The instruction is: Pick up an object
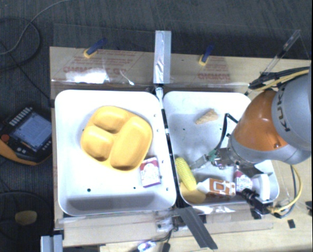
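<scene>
My gripper [215, 159] hangs low in the right bin [190, 101], below the arm's orange band [256, 127]. It sits just right of a yellow corn cob [185, 173] and just above a white bottle with an orange label [219, 187] lying on its side. A tan wedge-shaped piece [206, 117] lies toward the back of that bin, apart from the gripper. The arm hides the bin's right part.
In the left bin [67, 193] a large yellow divided plate [116, 137] lies with a small pink and white box [150, 172] at its front right. A white rounded object [264, 185] lies by the right bin's front right corner, next to cables.
</scene>
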You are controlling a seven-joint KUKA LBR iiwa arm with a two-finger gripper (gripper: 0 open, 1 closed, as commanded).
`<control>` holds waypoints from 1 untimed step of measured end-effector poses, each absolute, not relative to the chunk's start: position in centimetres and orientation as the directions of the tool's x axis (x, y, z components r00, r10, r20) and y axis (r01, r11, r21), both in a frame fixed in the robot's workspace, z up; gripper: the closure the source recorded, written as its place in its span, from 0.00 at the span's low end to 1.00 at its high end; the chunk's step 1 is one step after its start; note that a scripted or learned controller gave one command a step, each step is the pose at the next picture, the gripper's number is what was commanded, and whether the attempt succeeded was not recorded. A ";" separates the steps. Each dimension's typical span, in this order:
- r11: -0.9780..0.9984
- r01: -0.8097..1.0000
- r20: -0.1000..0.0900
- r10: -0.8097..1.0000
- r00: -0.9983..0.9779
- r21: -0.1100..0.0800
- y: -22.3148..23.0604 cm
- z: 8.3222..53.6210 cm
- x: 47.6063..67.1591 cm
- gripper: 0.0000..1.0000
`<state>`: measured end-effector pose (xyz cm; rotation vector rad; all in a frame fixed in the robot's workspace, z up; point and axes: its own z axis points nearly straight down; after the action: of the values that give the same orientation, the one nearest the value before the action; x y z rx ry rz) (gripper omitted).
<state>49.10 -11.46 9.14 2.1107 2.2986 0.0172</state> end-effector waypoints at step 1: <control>0.144 0.989 -0.016 0.989 -0.144 0.022 -10.7 9.2 49.0 0.00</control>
<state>48.99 -10.69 9.19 2.0381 2.3563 0.0092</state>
